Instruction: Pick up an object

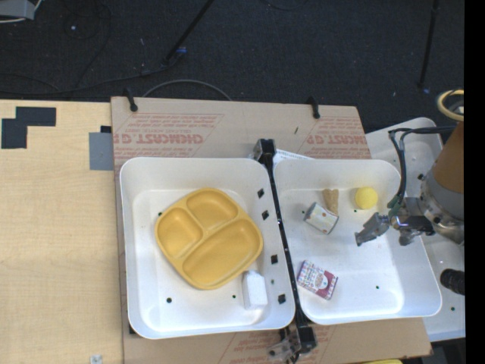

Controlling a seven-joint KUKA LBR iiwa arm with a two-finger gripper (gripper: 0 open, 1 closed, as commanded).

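Nearest you, at the front of the right bin [424, 302], lies a small pink-and-white packet [317, 279], flat on the floor with open white room on its right and in front. Behind it, a tilted little white carton [322, 218] sits just beside a tan cone-shaped piece [330, 198], and a yellow ball [366, 197] rests apart from them toward the back right. You can see the gripper [373, 229] low over the right bin's right half, in front of the ball and well apart from the packet; nothing sits between its fingers, and how wide they stand cannot be told. Across the black divider [274, 226], the left bin [132, 203] holds a yellow divided plate [208, 237], with a white block [255, 289] just beside its front right edge, near the divider.
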